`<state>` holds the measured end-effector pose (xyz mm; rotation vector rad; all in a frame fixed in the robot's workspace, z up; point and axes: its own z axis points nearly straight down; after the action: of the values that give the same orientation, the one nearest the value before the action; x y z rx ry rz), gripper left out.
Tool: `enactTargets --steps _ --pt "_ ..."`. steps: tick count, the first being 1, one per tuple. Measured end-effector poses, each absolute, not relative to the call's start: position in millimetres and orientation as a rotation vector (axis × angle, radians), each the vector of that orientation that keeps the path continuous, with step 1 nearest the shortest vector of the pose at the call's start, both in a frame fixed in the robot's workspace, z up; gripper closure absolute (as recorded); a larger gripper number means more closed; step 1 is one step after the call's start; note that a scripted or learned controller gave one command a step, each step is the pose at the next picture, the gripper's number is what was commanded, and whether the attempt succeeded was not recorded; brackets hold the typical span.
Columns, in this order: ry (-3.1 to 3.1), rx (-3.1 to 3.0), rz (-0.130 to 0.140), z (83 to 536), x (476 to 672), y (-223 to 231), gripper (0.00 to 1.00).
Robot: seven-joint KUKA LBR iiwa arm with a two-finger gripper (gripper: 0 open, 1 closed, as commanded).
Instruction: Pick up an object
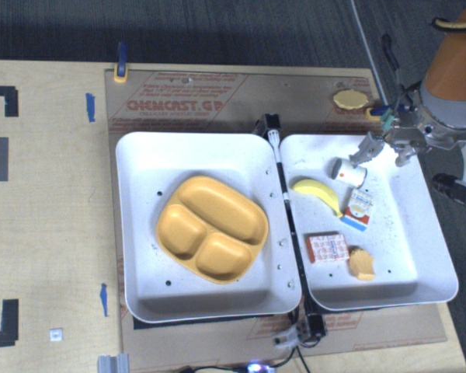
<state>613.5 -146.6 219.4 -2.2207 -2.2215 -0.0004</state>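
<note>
Scene: A grey KUKA arm (450, 76) with an orange band reaches from the right over a wooden desk (46, 208) bearing two shallow white bins side by side.

Left bin: The left bin (140, 162) holds a yellow three-compartment tray (211, 228), lying flat at a slant.

Right bin: The right bin (419, 239) holds a banana (317, 193), a small white cup or bottle (348, 173), a white carton with blue and red print (359, 208), a red-and-white packet (327, 248) and a tan, bread-like lump (362, 264).

Gripper: The gripper (384, 150) hovers over the right bin's upper right corner, its fingers spread apart, one on each side, with nothing between them.

Likely target: The white cup, in the bin's upper middle, lies just beside the gripper's left finger; whether they touch cannot be told.

Banana's lie: Its long axis runs from upper left to lower right, curving down towards the carton, which its lower end nearly meets.

Handling: The banana looks light and fairly firm, with a smooth, rounded skin that could roll or slip; a grip across its middle, square to the long axis, seems soundest. The cup appears light and stiff, best pinched across its body.

Risk: The crowding of cup, banana and carton could make a finger nudge a neighbour.

Beyond the bins: A round yellowish disc (350, 99) sits on the cardboard behind the right bin.
</note>
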Motion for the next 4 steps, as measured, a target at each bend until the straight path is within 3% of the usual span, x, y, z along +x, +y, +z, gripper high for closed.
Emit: enactTargets --steps 1,2,3,4 --pt "-2.223 -2.224 -0.001 86 588.5 -184 0.0" --pt "-2.223 -2.22 -0.003 86 545.3 -121 0.0" --pt "-2.225 -2.228 -0.006 97 546.6 -123 1.0" --pt "-2.224 -2.223 -0.005 87 525.7 -137 1.0"
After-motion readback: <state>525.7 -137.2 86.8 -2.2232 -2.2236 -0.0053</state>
